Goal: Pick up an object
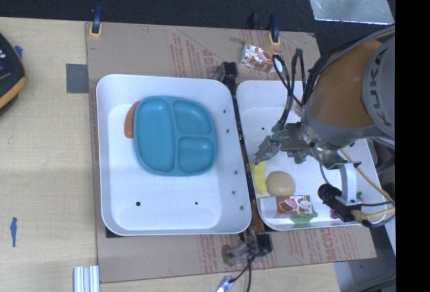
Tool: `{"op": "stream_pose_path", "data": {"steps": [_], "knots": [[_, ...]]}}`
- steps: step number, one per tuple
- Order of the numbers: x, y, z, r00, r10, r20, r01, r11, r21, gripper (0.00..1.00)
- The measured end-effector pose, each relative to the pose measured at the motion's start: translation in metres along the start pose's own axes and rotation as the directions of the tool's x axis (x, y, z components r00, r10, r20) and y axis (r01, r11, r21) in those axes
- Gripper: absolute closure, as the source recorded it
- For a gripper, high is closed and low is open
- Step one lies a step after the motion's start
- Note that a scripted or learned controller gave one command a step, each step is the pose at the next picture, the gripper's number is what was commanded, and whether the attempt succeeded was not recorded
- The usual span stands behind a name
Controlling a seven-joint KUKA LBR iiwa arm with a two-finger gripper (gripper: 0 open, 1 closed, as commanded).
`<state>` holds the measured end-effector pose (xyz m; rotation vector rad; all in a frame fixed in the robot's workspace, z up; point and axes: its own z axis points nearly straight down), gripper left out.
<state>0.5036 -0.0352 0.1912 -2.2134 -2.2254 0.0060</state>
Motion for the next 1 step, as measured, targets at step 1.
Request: {"op": "stream_pose_path", "data": {"steps": [1], "knots": [[-0.0616, 0.0329, 0.0998, 1.000, 0.001, 0.001, -0.001, 1.000, 0.002, 0.00]]}}
